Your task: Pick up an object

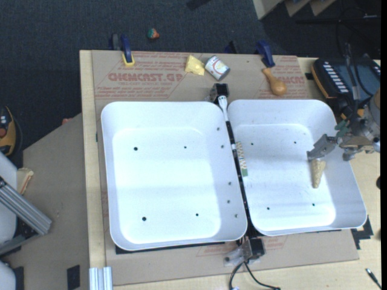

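A tan cone-shaped object [317, 173] lies in the right bin [284, 213], near its right wall, with its tip pointing down the view. My gripper [334, 154] reaches in over that bin's right rim, just above the cone. The fingers stand apart and open; the left fingertip [317, 151] hovers right over the cone's upper end. Nothing sits between the fingers. The left bin [163, 222] lies beside it, to the left.
Behind the bins on the board lie a yellow piece [195, 66], a small white can [216, 67] and a wooden pear-shaped item [275, 82]. Blue clamps [126, 50] hold the far edge. A thin strip [242, 159] lies along the divider between the bins.
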Available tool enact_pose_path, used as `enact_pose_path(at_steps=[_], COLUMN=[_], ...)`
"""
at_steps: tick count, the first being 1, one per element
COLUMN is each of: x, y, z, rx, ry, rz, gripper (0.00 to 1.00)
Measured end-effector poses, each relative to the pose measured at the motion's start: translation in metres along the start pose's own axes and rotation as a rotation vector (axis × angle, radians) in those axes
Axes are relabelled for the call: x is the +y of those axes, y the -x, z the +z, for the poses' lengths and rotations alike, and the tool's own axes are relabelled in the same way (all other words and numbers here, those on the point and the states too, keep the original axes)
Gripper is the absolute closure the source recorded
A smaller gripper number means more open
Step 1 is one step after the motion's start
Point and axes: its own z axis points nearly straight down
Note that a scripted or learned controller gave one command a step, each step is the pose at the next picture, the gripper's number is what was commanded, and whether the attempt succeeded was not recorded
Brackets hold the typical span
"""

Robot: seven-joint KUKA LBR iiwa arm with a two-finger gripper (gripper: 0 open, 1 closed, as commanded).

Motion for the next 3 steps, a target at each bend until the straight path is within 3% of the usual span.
enact_pose_path(at_steps=[1, 2, 3], x=[0.001, 0.012, -0.014], y=[0.0, 0.029, 0.052], z=[-0.011, -0.092, -0.092], rx=[-0.002, -0.006, 0.0], ry=[0.004, 0.011, -0.001], rz=[0.0, 0.001, 0.002], gripper=[1.0, 1.0, 1.0])
